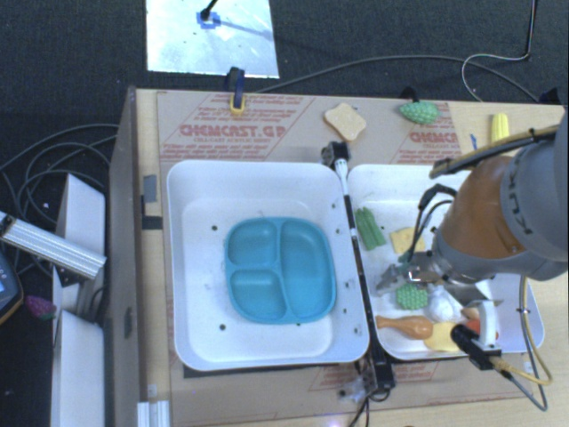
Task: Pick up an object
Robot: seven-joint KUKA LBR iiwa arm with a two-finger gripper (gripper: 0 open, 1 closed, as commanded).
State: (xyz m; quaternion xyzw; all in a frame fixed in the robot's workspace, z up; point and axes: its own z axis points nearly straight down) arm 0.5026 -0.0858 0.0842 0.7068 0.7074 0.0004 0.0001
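Nearest you, along the front edge of the right-hand shallow white bin, lies a tan toy drumstick with a pale yellow piece just beyond its thick end and a small orange-and-white item to the right, partly under the arm. Just behind the drumstick sits a round green knobbly toy with a white lump touching its right side. The gripper hangs right over that green toy, its metallic tips close above or at it; from this slant you cannot tell whether the fingers are spread or closed, and nothing shows clearly between them, so do not count anything as held.

Judge this as the reach-and-descend step of the pick, with the grasp itself not yet confirmed. The next move calls for the tips to straddle one item only: the green toy and white lump touch, so a closing pinch could catch both or push one aside.

Further back in the same bin lie a green ridged stick against the dividing wall and a yellow wedge of toy cheese. The left white bin holds a blue plastic divided plate. Beyond the bins, on the cardboard, rest a toy bread slice and another green knobbly toy.
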